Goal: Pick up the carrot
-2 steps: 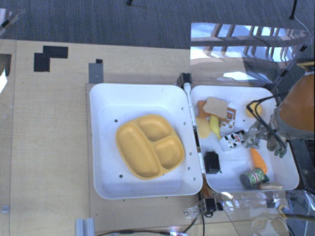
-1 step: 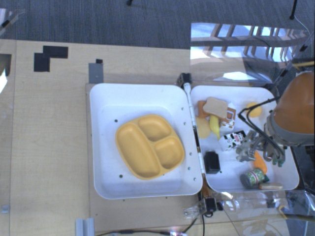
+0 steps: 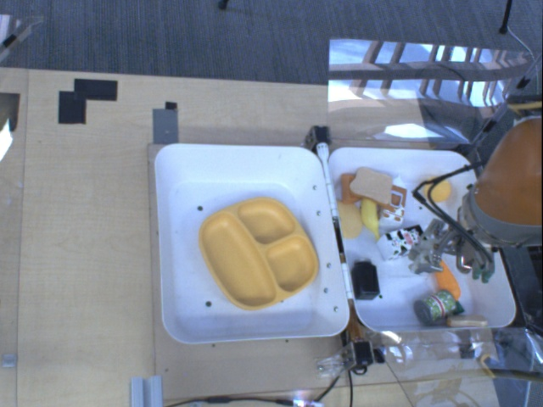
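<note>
Carrot [image 3: 449, 280] is lying in the right bin [image 3: 501, 312] near its right wall, close to the front corner, just above a green can [image 3: 436, 307]. Gripper [image 3: 450, 257] is hovering right over it; I cannot tell how it is set.

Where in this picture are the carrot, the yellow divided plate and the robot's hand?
carrot [image 3: 450, 280]: camera view, on its orange body beside the hand, in the right bin.
yellow divided plate [image 3: 257, 251]: camera view, on the ridge between its compartments, in the left bin.
hand [image 3: 445, 257]: camera view, on the metal fingers' tip area.
</note>
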Controlling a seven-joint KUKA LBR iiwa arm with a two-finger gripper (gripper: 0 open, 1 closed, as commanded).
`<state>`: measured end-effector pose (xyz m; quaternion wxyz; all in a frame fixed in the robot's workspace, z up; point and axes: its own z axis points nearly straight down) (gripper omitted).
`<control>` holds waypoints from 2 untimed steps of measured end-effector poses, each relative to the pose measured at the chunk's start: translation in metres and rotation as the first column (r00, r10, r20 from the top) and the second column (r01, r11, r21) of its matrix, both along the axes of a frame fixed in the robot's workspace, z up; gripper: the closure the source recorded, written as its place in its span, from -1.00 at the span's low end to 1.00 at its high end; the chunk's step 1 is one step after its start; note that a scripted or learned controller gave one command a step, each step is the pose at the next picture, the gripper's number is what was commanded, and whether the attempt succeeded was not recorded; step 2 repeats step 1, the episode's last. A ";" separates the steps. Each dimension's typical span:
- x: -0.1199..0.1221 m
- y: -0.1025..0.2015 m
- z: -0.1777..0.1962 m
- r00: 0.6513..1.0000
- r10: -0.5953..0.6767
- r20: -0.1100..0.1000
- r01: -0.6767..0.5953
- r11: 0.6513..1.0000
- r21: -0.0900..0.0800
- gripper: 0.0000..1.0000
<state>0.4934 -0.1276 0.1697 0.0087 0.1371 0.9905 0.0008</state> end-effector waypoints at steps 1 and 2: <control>-0.002 -0.079 -0.060 0.970 0.242 -0.012 -0.242 0.970 -0.002 1.00; -0.002 -0.079 -0.060 0.970 0.242 -0.012 -0.242 0.970 -0.002 1.00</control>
